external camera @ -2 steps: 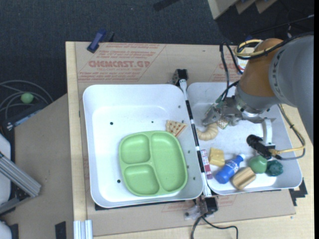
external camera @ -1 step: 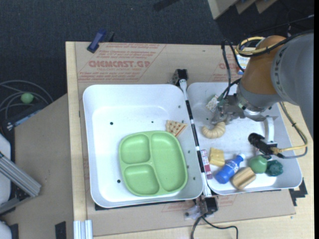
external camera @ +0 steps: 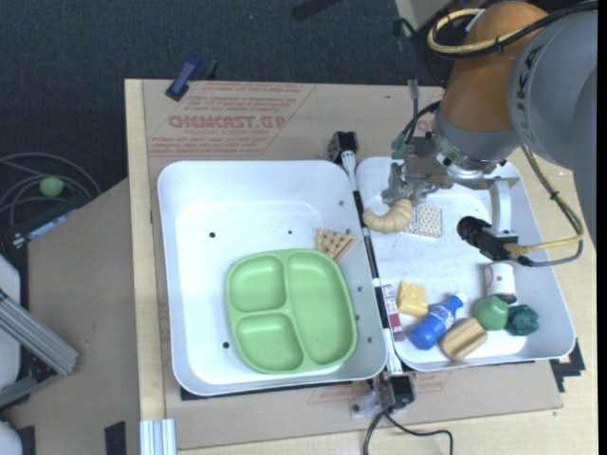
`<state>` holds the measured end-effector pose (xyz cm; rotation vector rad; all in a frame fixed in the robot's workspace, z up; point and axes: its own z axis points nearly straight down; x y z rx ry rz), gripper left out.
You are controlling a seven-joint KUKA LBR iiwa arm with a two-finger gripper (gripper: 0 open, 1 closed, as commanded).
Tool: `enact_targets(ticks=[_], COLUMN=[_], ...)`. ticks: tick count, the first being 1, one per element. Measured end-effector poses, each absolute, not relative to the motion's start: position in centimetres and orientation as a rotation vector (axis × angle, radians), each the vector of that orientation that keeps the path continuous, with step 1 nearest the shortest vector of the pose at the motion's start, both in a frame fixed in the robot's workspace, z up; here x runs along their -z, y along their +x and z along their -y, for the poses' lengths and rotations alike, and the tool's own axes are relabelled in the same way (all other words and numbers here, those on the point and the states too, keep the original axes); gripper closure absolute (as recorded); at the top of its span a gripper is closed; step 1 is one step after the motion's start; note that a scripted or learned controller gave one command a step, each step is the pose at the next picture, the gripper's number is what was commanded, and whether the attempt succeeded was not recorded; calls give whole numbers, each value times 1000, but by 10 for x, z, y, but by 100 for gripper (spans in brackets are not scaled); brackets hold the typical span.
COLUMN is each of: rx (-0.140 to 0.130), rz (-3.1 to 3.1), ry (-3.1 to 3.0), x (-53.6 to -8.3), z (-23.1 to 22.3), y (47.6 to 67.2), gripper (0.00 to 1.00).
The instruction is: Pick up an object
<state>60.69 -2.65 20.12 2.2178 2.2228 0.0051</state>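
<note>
Right bin (external camera: 555, 325): croissant (external camera: 389, 218) just below gripper (external camera: 403, 190), touching.

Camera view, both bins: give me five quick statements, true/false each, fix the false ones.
1. The green divided plate lies in the left bin. True.
2. The waffle piece sits in the right bin. False: it is in the left bin, by the plate's upper edge.
3. The pincer is above the croissant. True.
4. The blue bottle lies in the right bin. True.
5. The plate has two compartments. False: three.
</note>
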Motion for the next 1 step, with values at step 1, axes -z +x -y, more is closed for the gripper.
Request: enact_targets(ticks=[1], rx=[2], rz=[-2222], ry=[2224], x=[-205], z=[24], y=[572], gripper=[100])
